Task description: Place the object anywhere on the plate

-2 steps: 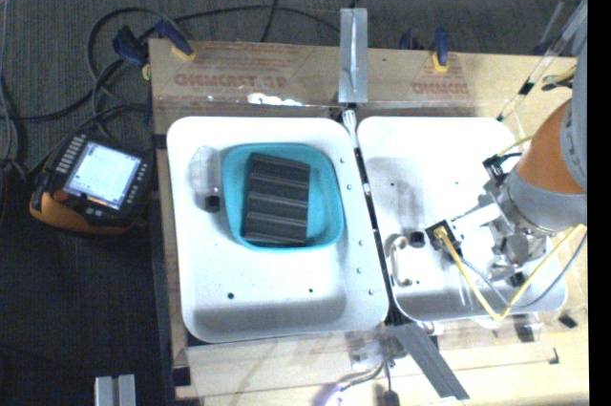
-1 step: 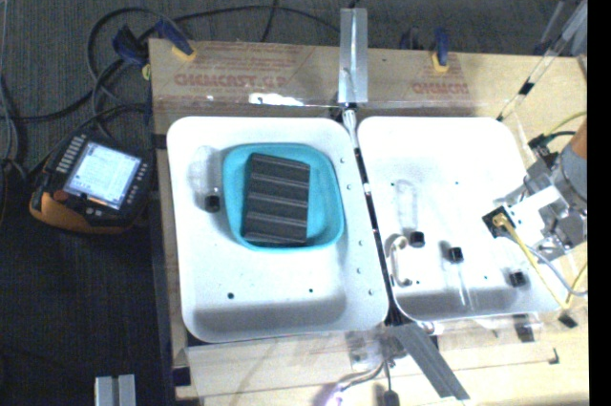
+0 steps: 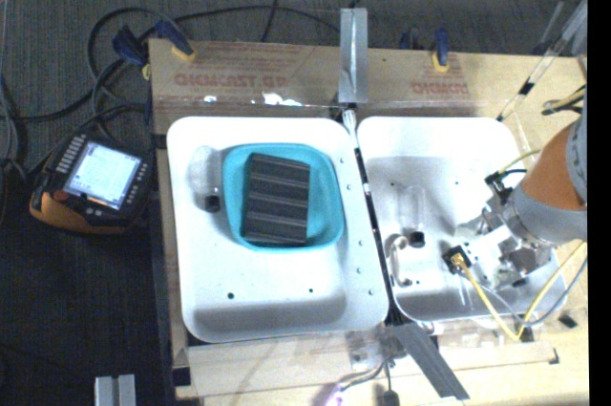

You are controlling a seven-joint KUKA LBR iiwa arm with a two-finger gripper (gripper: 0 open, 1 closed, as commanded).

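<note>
Left bin (image 3: 191, 289) — blue plate (image 3: 329, 203) with a dark ribbed block (image 3: 277, 197) lying flat on it, near centre. A clear item (image 3: 202, 170) sits just left of the plate. Gripper (image 3: 412, 246) low in the right bin (image 3: 430, 141) — jaws too blurred, cannot tell their state.

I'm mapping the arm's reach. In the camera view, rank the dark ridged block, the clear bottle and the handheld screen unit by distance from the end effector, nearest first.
From the end effector over the right bin:
1. Dark ridged block, on the blue plate in the left bin.
2. Clear bottle, just left of the plate.
3. Handheld screen unit, on the floor, far left.
</note>
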